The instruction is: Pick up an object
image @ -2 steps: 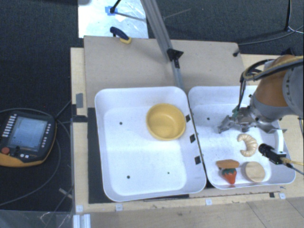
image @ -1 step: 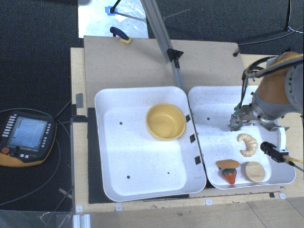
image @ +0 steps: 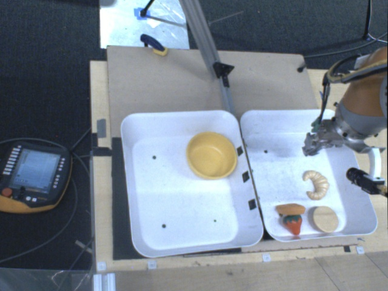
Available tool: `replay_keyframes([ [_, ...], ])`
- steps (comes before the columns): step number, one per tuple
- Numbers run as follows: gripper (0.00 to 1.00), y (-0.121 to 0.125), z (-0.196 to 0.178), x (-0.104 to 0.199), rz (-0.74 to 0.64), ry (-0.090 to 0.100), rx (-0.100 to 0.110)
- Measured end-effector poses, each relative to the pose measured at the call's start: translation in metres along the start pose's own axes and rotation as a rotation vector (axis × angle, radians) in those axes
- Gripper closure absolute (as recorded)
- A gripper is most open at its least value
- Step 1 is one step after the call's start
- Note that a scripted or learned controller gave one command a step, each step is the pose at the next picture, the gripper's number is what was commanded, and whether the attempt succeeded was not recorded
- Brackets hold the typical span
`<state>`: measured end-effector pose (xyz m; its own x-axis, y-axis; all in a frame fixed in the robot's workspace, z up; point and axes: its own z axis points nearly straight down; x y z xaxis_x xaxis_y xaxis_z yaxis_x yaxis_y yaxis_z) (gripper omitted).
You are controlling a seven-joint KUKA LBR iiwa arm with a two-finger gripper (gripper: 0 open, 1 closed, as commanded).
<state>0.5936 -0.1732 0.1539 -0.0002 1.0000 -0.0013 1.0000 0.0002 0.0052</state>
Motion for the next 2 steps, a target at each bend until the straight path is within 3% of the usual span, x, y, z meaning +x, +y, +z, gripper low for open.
replay_keyframes([
  [2,1.0,0.005,-0.115,-0.006,-0.001,0.0,0.0],
])
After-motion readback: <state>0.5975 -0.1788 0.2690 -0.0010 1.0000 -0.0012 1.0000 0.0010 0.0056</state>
